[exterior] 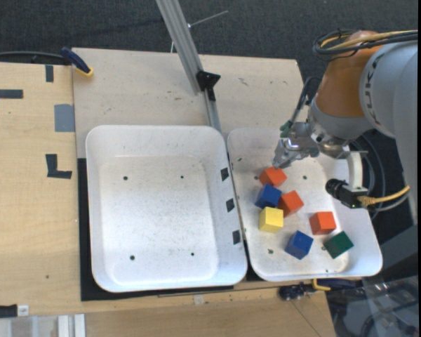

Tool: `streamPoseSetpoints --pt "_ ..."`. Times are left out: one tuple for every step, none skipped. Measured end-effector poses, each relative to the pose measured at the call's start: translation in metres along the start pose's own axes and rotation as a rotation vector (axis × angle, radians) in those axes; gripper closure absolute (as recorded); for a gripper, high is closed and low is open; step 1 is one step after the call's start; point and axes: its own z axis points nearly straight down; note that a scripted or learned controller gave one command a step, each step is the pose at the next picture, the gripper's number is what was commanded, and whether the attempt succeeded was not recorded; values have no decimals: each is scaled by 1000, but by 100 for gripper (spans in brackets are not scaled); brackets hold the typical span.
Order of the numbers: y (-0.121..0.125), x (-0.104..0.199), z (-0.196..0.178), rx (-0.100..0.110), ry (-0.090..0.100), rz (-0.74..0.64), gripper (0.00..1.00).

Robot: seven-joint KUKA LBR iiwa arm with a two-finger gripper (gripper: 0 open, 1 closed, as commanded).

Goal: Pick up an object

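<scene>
The left white bin [158, 209] holds nothing the task needs; the work sits in the right white bin [365, 255], where seven small cubes lie loosely grouped. Reading them left to right: a blue cube [268, 196] at the cluster's nine o'clock, an orange cube [272, 177] at eleven o'clock, a yellow cube [271, 219] just below the blue one and touching it, a second orange cube [291, 202] at the centre, a second blue cube [299, 244] at six o'clock, a third orange cube [323, 222] at three o'clock, and a dark green cube [339, 243] at four o'clock. The gripper [289, 153] hangs at twelve o'clock of the cluster, just above the uppermost orange cube, with nothing between its fingers; whether they are spread or pressed together I cannot tell. This looks like the approach step, with the grasp not yet made. The next move likely calls for a short descent onto that orange cube. The blue cube right beside it crowds the lower side, so a finger could nudge it instead of seating cleanly.
</scene>
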Motion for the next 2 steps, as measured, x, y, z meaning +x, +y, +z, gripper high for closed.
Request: streamPoseSetpoints --pt "1 0 -47 0 0 -1 100" --pt "1 0 -35 7 -1 0 100"
